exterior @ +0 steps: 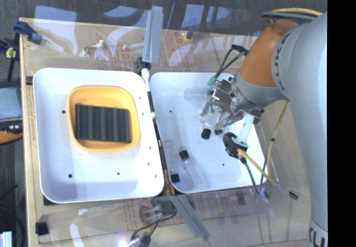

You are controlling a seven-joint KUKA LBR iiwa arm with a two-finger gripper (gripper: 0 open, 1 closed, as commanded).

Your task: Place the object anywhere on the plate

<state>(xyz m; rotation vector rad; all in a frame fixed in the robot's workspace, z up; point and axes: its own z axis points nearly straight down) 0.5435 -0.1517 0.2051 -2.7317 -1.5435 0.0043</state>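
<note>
Yellow plate (103, 97) sits in the bin left of my claw (214, 120); I cannot tell its grip. A small clear, dark-capped object (183, 155) lies just below-left of the claw.

Arm (303, 73): smooth grey casing with an orange band (266, 54) just above the claw (218, 113). Black cables loop beside the metallic claw assembly; yellow-tipped connector below it.
</note>
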